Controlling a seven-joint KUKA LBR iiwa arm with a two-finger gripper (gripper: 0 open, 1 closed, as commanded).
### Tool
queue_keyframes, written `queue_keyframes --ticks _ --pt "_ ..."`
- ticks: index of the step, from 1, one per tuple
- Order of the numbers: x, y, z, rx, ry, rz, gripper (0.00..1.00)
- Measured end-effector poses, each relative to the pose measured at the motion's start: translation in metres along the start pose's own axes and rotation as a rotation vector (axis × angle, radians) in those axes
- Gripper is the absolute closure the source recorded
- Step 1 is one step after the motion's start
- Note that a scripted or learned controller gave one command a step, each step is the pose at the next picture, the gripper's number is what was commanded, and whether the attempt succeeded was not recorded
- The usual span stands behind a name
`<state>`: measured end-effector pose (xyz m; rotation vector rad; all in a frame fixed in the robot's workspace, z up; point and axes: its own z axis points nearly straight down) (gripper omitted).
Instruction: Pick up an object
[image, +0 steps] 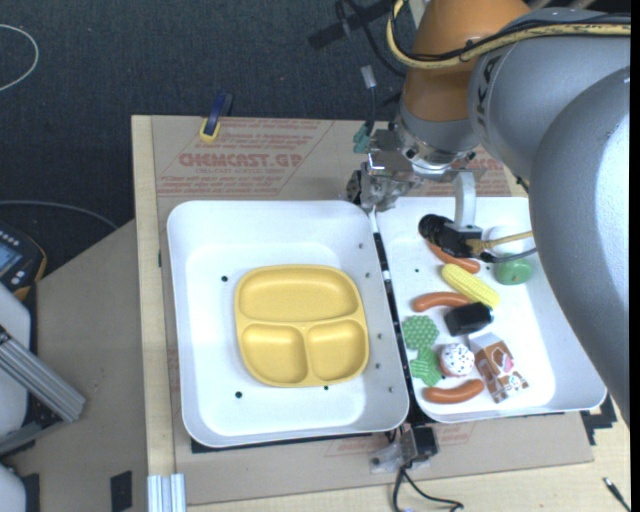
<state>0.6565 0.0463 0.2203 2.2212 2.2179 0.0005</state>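
Presently the gripper (375, 190), its finger state not discernible, is positioned over the right bin's (560, 395) far-left corner; descent should be centred on one isolated toy.

Arm (560, 150) was bulky smooth grey w/ an orange band above the wrist; black cables ran alongside; wrist hardware looked metallic, prob. silver.

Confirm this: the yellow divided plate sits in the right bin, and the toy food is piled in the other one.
Not quite. The camera view shows the yellow divided plate in the left bin; the toy food, such as the corn, lies in the right bin.
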Motion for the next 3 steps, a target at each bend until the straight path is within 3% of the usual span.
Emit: queue_keyframes --ticks 2,3 --pt "0.008 -0.007 -0.013 0.004 0.001 -0.001 1.0" --pt "0.002 0.005 -0.004 -0.001 0.0 0.0 1.0"
